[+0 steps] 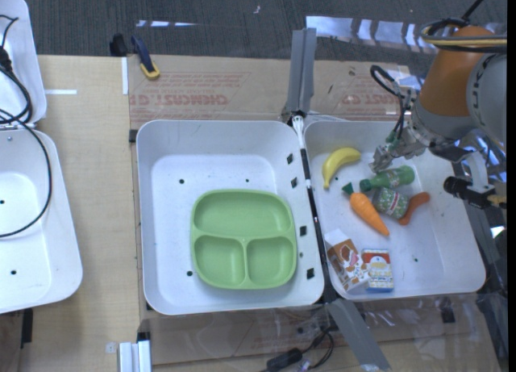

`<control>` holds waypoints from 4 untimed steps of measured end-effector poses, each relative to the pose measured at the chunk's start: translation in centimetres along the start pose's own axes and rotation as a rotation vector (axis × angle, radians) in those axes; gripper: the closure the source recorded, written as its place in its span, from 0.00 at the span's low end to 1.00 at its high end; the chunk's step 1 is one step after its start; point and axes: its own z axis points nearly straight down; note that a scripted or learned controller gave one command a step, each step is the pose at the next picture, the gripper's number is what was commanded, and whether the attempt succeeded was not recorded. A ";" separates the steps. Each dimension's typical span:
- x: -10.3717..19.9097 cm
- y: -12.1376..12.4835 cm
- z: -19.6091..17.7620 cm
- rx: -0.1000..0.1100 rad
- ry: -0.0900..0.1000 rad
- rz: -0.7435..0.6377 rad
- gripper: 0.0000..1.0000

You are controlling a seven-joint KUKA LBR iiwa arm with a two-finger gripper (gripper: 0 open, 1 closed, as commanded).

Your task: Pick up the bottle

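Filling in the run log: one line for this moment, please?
stage: reaching | gripper above green bottle | bottle lying in right bin by carrot | not lifted

green bottle (388, 178), yellow banana (339, 163), orange carrot (369, 212)

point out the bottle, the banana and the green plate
bottle (390, 177), camera view, middle of its green body
banana (339, 164), camera view, middle of its yellow curve
green plate (243, 201), camera view, ridge between its compartments
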 end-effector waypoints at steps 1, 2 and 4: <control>0.0 0.0 0.0 0.000 0.000 0.000 0.00; -0.1 0.0 -1.0 -0.002 -0.002 0.001 1.00; -0.2 0.0 -2.0 -0.005 -0.004 0.002 1.00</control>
